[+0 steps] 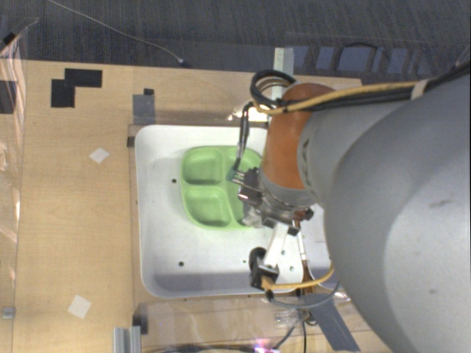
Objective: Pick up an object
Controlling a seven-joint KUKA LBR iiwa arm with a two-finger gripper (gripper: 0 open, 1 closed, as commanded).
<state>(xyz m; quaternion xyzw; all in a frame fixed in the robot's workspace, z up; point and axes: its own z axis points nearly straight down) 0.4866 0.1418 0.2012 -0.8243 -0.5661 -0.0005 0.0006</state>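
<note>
Here we are, looking down on the pale wooden tabletop [73, 219], and the big grey robot arm [383, 197] reaches in from the right, covering most of that side. Its orange band [283, 145] sits just above the wrist, right over the far right part of the shallow white plastic bin [158, 219].

In that bin lies the one thing to go for: a lime-green plastic tray with moulded compartments [210, 186]. It lies flat, toward the bin's far half and a little right of its middle. Two of its compartments show clearly on its left side, one behind the other. Its right side runs in under the wrist.

The tool [250, 197] is down at that right edge of the green tray, dark metal parts crowding over the rim. The wrist hides the business end, so I cannot tell whether it's wide, narrow or clamped on anything, nor whether it is touching the tray.

The near-left part of the bin floor is bare white. On the tabletop to the left there's a black L-shaped marking [73, 87] at the far side and two small pale square stickers [98, 154], well apart. A grey metal bracket [143, 107] stands at the bin's far left corner. Dark carpet [147, 13] runs beyond the tabletop.
</note>
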